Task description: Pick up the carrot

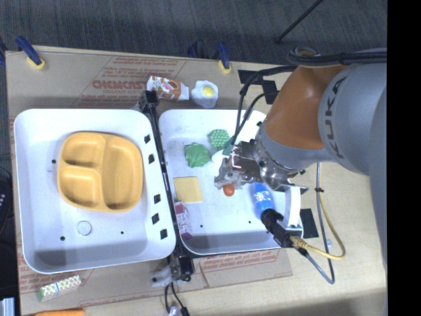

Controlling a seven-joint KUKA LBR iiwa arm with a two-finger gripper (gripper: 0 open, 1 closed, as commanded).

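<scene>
the gripper [230, 176] sits low in the right bin [197, 239] over the orange carrot [228, 189]; whether it has hold cannot be told, lift pending.

The bench [118, 78] is covered in brown cardboard with red print. Two white bins rest on it side by side: the left bin [29, 176] toward nine o'clock, the right bin [217, 242] at centre. At twelve o'clock, just beyond the bins, lie a small carton [164, 87] and, beside it, a fried-egg toy [205, 93]. Blue clamps [29, 51] grip the far edge at eleven and twelve o'clock. At seven o'clock, near the front edge, lies a wrapped packet [59, 287].
</scene>
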